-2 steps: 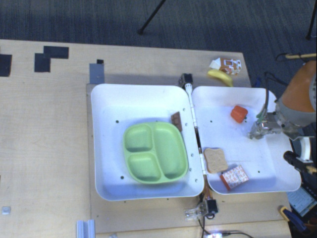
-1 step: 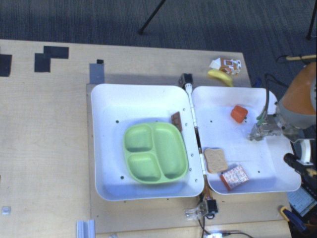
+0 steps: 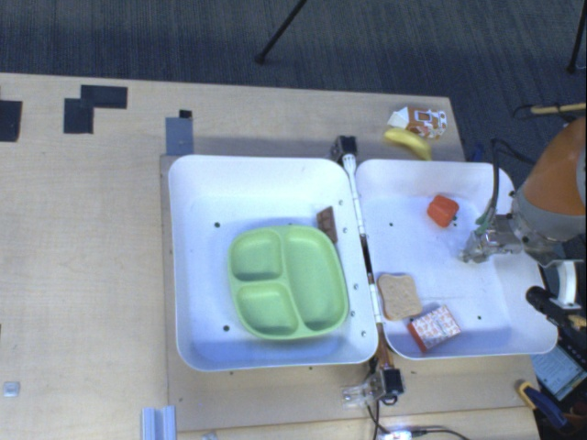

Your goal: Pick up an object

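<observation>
Currently tabletop point(image 3: 83, 273) carries two shallow white bins side by side, walls keeping loose items within the arm's reach; left bin point(image 3: 197, 200) holds green divided plate point(image 3: 287, 282), brown scrap point(image 3: 326, 219) at its rim; right bin point(image 3: 514, 333) holds the candidates: bread slice point(image 3: 400, 295), red-patterned packet point(image 3: 434, 326) just beside it, orange object point(image 3: 442, 210) apart; claw point(image 3: 479, 248) poised low right of the orange object, likely lining up on it; grip state: cannot tell.

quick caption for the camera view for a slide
Gripper poised over the right bin near an orange object, bread slice and small box; green divided plate in left bin.
</observation>
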You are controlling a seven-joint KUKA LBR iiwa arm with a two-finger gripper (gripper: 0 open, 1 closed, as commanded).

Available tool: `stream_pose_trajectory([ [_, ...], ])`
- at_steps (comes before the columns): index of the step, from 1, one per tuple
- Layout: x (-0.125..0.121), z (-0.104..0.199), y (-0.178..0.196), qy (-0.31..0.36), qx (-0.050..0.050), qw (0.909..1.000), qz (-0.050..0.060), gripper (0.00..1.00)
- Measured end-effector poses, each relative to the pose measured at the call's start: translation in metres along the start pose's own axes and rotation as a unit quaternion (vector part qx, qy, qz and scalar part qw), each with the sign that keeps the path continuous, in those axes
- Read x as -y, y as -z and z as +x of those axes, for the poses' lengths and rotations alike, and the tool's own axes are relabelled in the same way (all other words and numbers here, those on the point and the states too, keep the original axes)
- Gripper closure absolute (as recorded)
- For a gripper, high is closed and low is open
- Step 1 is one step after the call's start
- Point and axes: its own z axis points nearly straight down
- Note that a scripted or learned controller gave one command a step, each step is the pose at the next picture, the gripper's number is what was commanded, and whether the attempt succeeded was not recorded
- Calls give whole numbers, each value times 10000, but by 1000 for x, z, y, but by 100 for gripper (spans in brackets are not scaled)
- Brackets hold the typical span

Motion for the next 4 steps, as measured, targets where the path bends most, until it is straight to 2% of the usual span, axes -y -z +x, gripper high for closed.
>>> stream_pose_trajectory([
  [1, 29, 0, 1, -4, -2, 10000, 4, 100],
  [2, -3, 0, 79, 15, -9, 10000, 21, 100],
  [3, -2, 0, 78, 13, -13, 10000, 33, 0],
  [4, 67, 32, 0, -3, -12, 10000, 20, 0],
])
